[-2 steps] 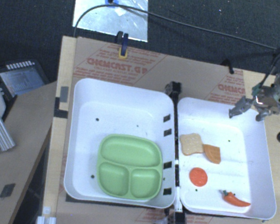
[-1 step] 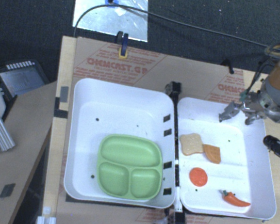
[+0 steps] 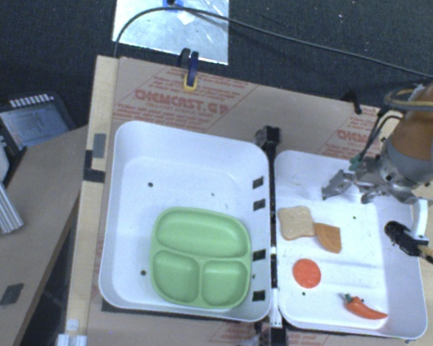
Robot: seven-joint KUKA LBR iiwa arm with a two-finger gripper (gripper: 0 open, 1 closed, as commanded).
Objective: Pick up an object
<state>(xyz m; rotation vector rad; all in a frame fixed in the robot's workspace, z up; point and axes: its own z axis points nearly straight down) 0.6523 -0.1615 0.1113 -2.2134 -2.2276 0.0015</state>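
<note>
In the right bin (image 3: 414, 306) lie a tan bread slice (image 3: 295, 222), a brown-orange food piece (image 3: 329, 238) touching its right side, a red disc (image 3: 306, 273) and a small orange carrot (image 3: 364, 309) near the front. My gripper (image 3: 350, 193) hangs over the bin's far part, above and behind the bread slice. It is open, its two fingers spread apart with nothing between them.
The left bin (image 3: 142, 157) holds a green divided plate (image 3: 202, 256) toward its front. A black-clipped divider (image 3: 268, 216) runs between the bins. A cardboard sheet (image 3: 211, 103) lies under both, and cables cross behind it.
</note>
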